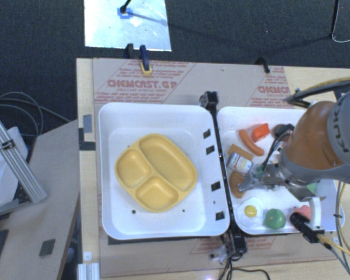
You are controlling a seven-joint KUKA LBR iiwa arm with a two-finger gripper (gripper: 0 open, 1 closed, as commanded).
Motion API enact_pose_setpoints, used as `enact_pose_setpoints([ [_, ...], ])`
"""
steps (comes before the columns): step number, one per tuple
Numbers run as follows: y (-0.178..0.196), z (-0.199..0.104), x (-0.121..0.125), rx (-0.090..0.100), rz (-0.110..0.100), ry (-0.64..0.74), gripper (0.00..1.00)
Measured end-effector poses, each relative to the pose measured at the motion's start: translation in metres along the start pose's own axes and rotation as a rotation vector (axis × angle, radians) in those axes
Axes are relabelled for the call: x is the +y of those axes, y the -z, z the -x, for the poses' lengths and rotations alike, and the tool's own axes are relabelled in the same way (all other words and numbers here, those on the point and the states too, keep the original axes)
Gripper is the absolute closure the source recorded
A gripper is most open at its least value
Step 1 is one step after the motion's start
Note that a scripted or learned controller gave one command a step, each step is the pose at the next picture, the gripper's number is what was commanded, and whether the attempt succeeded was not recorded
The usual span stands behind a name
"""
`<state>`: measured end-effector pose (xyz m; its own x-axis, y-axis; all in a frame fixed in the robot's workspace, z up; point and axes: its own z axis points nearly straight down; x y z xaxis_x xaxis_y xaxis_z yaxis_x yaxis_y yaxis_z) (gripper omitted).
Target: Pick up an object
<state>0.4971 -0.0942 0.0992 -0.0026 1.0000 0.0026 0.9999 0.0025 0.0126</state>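
Note:
The right bin (224, 121) holds several toy foods: an orange sausage (251, 143), a red-orange wedge (260, 132), a small labelled brown jar (239, 160), a brown piece (235, 184), a fried egg (251, 210), a green ball (274, 219) and a pink-red piece (301, 212). My gripper (254, 178) hangs low over the bin's middle, just right of the brown piece and below the jar. The arm's orange band (315, 140) hides the bin's right part. Nothing visibly hangs from the gripper.
The left bin (114, 214) carries a yellow three-compartment plate (156, 172). A black divider strip (219, 156) with clips runs between the bins. A pale green item (312, 187) peeks out beneath the arm. Cables lie at the bench's front right.

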Motion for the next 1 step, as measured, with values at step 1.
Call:
enact_pose_setpoints([
  [1,-0.0116,0.0415,0.0464,0.000,-0.006,-0.001,0.00],
])
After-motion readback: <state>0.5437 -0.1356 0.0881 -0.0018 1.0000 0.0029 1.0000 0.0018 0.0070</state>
